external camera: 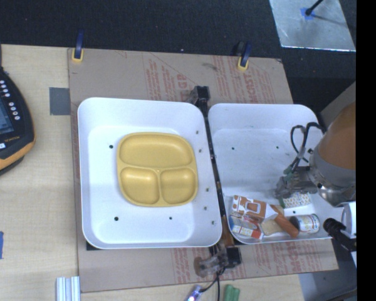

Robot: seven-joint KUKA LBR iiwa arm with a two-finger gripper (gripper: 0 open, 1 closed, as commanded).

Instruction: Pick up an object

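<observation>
Two white bins, claw low in the right one

Two shallow white bins side by side on a cardboard sheet [175, 74] laid over the wooden bench [31, 231], clamped at the far edge by two yellow-and-blue clips. Left bin [100, 224]: one yellow divided plate [156, 168] near its middle, three compartments, lying flat. Right bin [257, 121]: bare across the far half, a clutter of small things packed along the near edge. Grey arm with orange band [338, 149] reaching in from the right over the right bin's right side. Claw [294, 182] down at the bin floor near the right wall, just above the clutter; whether spread or pressed together, cannot tell, the tips being too small and dark. Black-handled scissors [304, 137] by the right wall, partly behind the arm. Orange-and-black teach pendant [3, 124] on the bench at far left, well apart from the bins. Among the clutter: a red-and-white small box [247, 209] at the near-left, an orange carrot-like piece [285, 223] beside it, a small labelled can [307, 223] on its side to the right, a white patterned piece [296, 199] just under the claw. Nothing seen raised off the bin floor.
</observation>
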